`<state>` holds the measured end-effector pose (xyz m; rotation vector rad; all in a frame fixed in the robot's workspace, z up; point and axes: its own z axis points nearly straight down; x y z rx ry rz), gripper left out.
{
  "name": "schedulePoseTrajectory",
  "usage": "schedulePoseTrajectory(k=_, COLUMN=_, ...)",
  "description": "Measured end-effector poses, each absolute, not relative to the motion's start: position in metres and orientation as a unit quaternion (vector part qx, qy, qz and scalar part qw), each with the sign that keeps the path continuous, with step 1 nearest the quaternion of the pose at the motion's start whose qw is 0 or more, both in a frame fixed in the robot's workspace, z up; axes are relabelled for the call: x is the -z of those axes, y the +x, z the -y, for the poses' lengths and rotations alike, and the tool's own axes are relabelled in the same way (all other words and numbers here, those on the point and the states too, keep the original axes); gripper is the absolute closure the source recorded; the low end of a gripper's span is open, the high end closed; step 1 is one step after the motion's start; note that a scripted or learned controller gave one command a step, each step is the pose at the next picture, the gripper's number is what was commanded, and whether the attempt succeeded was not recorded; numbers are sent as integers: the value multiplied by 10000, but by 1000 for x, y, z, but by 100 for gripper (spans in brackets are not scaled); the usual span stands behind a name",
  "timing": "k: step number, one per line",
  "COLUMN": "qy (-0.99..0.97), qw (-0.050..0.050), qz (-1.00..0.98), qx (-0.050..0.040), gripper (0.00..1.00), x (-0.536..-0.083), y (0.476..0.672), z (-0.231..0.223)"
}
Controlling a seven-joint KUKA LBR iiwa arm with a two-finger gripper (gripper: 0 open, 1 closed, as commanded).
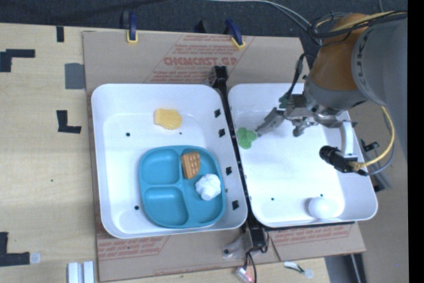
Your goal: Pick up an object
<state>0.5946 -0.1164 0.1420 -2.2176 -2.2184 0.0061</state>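
My gripper (282, 127) hangs over the right bin (291, 169), near its upper left part, and stands open with nothing between its fingers. Its left fingertip (263, 127) points toward a small green object (246, 138) that lies against the bin's left wall, just beyond the tip. A white ball (323, 207) rests near the right bin's front edge, well apart from the gripper.
The left bin (109, 142) holds a yellow piece (168, 118) and a blue divided tray (159, 199). On the tray lie a brown waffle-like piece (191, 164) and a white lump (208, 187). A black divider (228, 136) runs between the bins.
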Motion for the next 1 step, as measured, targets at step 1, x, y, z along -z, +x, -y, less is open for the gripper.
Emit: schedulePoseTrajectory(k=1, qy=-7070, qw=22, qz=7072, qx=-17, gripper=0, x=-89, y=593, z=116)
